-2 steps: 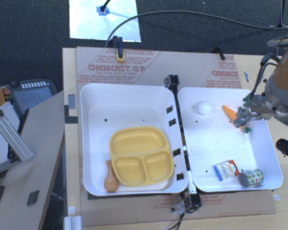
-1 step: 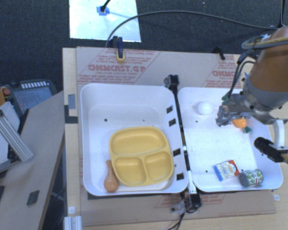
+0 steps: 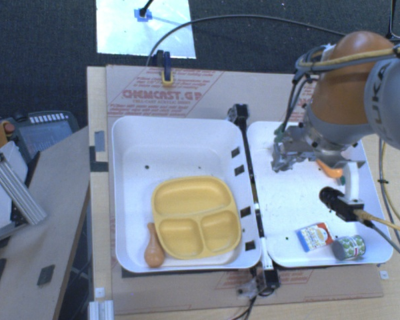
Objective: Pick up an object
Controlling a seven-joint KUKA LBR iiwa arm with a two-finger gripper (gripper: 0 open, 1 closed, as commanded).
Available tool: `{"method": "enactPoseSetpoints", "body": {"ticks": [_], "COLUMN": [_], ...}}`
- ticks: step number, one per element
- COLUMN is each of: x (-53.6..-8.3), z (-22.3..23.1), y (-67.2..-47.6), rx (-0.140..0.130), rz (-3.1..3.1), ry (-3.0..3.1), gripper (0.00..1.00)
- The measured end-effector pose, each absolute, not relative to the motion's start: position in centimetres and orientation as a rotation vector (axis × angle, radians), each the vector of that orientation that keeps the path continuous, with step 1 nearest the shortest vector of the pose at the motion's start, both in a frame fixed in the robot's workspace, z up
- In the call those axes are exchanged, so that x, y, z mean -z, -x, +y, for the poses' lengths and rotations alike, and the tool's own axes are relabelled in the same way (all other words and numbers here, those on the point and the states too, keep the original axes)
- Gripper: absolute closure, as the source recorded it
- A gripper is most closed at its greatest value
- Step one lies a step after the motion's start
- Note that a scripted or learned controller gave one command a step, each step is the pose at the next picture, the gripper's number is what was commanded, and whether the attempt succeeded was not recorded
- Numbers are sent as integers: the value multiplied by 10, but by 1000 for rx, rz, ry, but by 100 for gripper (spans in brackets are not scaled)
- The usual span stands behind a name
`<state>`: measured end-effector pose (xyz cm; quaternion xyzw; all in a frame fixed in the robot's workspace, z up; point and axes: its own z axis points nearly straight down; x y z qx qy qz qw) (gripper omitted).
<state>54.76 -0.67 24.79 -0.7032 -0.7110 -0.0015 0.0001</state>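
Dark speckled carpet (image 3: 40, 45) covers the floor around the pale wooden bench (image 3: 97, 112). A shiny square metal plate (image 3: 120, 25) lies on the carpet beyond it. A light brown side table (image 3: 47, 205) stands at the left.

One fixed camera looks down at a slant, seemingly from mid-height, on both bins (image 3: 180, 133).

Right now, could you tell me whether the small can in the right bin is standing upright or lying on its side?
On its side: the can lies in the right bin, label facing up, grey end toward the small carton.
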Motion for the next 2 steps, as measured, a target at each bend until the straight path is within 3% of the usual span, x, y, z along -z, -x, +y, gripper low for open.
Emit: {"method": "enactPoseSetpoints", "body": {"ticks": [2], "x": [-245], "z": [106], "y": [-552], "rx": [4], "rz": [-2232], "ry": [2210], "gripper": [100]}}
